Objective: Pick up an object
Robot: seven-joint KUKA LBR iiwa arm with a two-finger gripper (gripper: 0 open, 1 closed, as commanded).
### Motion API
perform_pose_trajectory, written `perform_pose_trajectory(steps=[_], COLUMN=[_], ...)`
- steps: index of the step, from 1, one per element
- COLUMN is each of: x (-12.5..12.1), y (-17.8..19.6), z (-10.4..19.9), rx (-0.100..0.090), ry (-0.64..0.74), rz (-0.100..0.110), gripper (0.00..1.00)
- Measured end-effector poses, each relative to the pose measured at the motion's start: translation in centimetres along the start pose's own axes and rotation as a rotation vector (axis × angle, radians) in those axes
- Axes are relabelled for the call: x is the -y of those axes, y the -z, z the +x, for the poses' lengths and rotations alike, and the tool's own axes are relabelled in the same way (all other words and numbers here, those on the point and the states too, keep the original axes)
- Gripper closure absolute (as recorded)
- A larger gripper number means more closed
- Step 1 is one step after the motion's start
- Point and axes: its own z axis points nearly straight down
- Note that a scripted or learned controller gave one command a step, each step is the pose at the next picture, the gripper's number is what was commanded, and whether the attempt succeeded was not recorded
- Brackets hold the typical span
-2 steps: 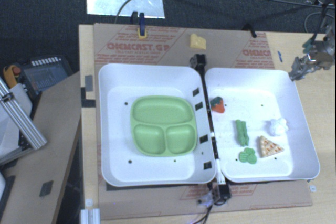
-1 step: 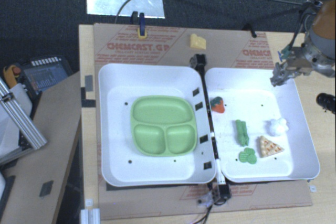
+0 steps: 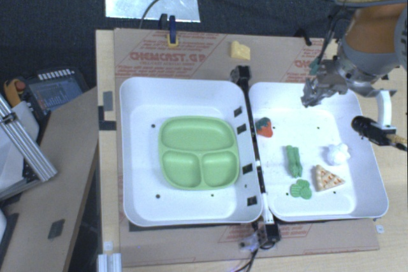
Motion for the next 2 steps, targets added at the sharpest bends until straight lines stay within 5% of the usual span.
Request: perform_pose_trajectory(steps=[2], x=[0.2], y=[-2.2], z=[9.9], rx=[0.0], ry=[0.0], rz=[0.001], gripper=[1.0])
